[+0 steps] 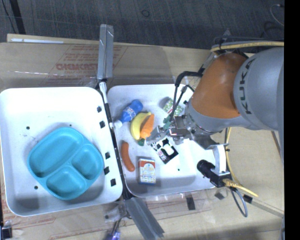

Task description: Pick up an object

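End effector (pixel 162 134) low in right bin (pixel 190 181), grip state unclear | beside banana (pixel 135 126), carrot (pixel 147 126) | advice: centre over one item before closing.

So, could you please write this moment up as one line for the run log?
arm: over right bin | gripper: low, beside banana and carrot | grasp: none seen | left bin: blue tray

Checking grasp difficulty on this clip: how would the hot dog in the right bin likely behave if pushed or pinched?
The hot dog looks round and slim, so it would probably roll sideways. Its glossy surface suggests slippery plastic. It lies apart from the small carton, so nothing would stop it.
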Controlling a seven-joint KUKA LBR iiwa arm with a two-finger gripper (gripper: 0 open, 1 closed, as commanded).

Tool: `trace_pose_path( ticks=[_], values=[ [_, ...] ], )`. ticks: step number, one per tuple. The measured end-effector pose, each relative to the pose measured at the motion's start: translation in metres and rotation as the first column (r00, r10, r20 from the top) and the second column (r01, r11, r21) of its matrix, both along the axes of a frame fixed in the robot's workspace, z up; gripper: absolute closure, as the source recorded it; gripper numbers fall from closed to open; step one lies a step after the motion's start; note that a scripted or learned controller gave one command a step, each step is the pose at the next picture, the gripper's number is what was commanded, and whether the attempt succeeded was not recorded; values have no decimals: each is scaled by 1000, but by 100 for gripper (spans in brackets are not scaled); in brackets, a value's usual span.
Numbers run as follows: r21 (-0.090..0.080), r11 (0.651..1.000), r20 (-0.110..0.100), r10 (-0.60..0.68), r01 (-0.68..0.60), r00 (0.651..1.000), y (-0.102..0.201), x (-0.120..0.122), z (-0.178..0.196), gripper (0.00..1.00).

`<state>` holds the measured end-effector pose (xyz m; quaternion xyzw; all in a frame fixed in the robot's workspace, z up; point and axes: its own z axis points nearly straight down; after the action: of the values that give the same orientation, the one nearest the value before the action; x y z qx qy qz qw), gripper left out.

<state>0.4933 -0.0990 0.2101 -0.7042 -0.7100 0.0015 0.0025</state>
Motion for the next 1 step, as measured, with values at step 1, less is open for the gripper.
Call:
trace_pose_path(
  ticks=[1],
  values=[
    [0,998,-2,-64,64,998,-29,46,-99,0]
  ],
)
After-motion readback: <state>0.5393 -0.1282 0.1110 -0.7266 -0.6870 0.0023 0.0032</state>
